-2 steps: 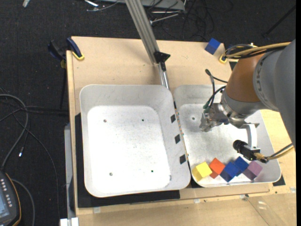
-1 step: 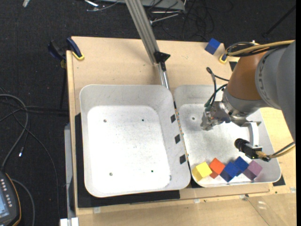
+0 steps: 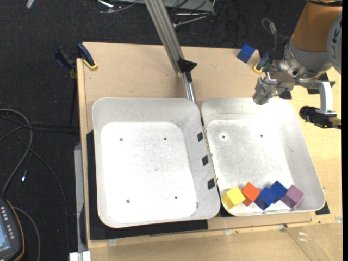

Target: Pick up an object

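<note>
Coloured blocks (image 3: 263, 194) huddle at the right bin's (image 3: 304, 140) lower edge, well below the gripper (image 3: 261, 97), whose finger state I cannot tell.

Grey iiwa arm (image 3: 318, 48) with broad orange band (image 3: 318, 15) above wrist. Dark cabling looped beside wrist. Grey metal gripper (image 3: 263, 95), small and blurred; possibly black fitting at side.

Pincer (image 3: 263, 94): above right bin's (image 3: 304, 145) far rim
Cubes: yellow (image 3: 234, 197), orange (image 3: 250, 192), blue (image 3: 272, 193), purple (image 3: 293, 196) along near wall
Surface (image 3: 136, 75): another blue cube (image 3: 246, 53)
</note>
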Available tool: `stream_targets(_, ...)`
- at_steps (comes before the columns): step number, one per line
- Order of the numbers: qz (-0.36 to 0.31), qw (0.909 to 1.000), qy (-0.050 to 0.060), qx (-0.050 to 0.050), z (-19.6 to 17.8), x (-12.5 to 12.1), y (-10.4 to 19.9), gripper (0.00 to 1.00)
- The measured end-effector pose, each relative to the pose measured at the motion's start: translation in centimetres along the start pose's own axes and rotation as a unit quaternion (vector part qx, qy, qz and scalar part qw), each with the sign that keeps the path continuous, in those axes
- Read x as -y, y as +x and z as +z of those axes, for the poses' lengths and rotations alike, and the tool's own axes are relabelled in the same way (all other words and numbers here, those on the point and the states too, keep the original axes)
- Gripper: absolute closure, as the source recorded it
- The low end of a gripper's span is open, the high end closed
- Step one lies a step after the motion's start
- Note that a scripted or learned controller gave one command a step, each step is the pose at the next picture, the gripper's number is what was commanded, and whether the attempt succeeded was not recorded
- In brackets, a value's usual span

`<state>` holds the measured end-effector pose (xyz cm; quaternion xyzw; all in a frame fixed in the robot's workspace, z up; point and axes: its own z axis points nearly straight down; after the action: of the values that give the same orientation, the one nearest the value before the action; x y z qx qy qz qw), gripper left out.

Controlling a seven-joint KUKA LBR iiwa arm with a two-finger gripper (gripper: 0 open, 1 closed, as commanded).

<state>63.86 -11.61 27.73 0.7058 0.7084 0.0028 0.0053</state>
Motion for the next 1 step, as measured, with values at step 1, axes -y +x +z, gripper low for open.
stream_targets(1, 0.0, 1.0, 0.004, -0.001, -1.72, 1.17, 1.28, 1.0)
